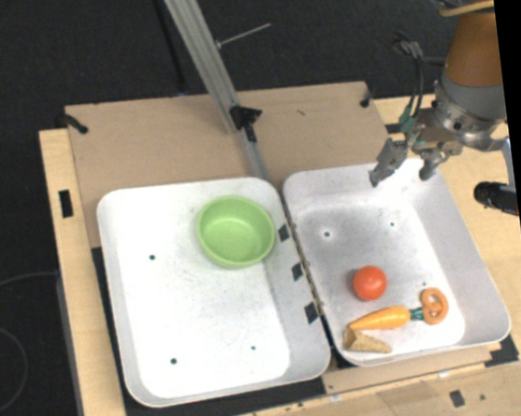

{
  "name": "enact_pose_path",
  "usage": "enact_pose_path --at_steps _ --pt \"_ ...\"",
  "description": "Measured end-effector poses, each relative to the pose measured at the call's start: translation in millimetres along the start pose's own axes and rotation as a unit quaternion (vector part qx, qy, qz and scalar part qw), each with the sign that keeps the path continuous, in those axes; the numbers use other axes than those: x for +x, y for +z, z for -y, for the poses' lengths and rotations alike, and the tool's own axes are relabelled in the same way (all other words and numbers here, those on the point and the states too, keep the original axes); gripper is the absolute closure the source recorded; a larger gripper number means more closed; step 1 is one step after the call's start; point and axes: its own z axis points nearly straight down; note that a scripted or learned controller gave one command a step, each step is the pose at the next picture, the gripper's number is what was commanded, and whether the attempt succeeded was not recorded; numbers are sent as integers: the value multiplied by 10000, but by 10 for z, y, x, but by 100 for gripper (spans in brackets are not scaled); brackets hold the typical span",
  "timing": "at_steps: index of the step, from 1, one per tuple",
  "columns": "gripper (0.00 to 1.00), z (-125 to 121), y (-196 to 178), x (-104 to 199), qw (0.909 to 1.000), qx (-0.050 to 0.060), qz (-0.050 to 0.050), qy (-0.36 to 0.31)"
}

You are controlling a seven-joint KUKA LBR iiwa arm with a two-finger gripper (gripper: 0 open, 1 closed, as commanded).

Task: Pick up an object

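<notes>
Near right bin's front, tomato point(370, 282), well apart from open tool point(406, 167)

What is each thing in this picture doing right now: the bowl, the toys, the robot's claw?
Round green plastic bowl: upright, mouth up, in the left white bin.
Small red ball: resting in the right white bin.
Orange toy carrot: lying on its side.
Orange ring: lying flat, at the carrot's end.
Gripper: jaws open, holding nothing, over the right bin's far edge.

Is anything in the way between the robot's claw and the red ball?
Nothing visible is. The end effector hangs over the right bin's far end, and bare bin floor lies between it and the red ball.
</notes>
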Motion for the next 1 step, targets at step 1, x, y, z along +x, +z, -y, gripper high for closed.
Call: enact_pose_path --at_steps 1 --pt "0 0 0 -1 10000 1 2 -1"
